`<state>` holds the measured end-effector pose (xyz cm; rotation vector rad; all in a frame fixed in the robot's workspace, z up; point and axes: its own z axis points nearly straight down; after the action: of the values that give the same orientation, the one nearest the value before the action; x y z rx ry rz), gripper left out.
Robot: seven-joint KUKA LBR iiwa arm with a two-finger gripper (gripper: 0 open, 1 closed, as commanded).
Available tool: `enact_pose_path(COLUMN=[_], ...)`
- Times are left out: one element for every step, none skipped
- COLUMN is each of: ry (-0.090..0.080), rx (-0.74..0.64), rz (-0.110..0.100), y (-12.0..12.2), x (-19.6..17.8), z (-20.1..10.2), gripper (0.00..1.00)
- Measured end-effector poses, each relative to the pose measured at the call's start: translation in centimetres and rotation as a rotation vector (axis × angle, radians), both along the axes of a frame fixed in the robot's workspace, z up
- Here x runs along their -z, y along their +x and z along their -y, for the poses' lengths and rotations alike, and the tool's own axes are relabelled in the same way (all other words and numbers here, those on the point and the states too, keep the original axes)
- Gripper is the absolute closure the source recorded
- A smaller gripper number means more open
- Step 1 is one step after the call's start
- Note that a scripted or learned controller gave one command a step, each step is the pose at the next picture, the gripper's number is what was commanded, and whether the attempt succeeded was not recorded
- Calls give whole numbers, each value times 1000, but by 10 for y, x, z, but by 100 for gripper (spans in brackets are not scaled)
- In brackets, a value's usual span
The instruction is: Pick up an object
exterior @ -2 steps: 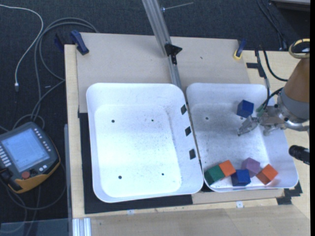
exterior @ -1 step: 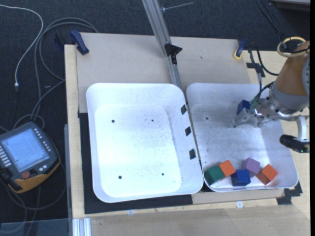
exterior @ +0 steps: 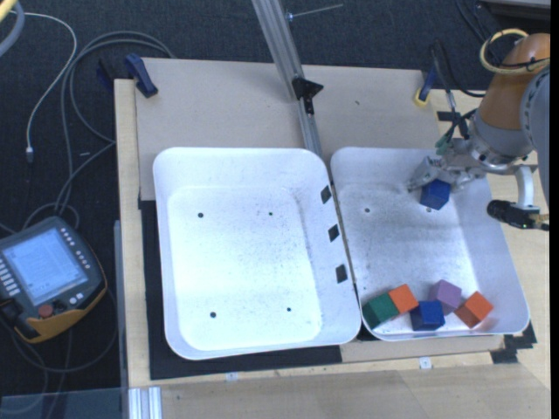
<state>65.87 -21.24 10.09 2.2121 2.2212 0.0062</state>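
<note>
Over right bin (exterior: 489, 234), end effector (exterior: 436, 184) clamps blue block (exterior: 435, 195); no legible writing.

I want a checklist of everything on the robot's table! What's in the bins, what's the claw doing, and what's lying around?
Surface: a wooden bench bears a left bin and a right bin, side by side on a black mat.
Job's things: a green block, two orange blocks, a blue block and a purple block sit bunched at the right bin's near edge. Another blue cube is between the fingers of the gripper.
Clutter: nothing seen.
Grippers: shut on the blue cube, over the right bin's far end.
Cables: grey cables on the floor at left.
Surroundings: a control pendant on the floor; a metal pole; blue clamps on the bench's far corners.
</note>
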Motion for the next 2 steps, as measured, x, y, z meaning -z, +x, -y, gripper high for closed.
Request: enact_pose_path(ry=[-2, 7], rx=[1, -4], rz=[-3, -8], y=[-2, -5], x=[-11, -37], z=[1, -90], gripper=[100, 100])
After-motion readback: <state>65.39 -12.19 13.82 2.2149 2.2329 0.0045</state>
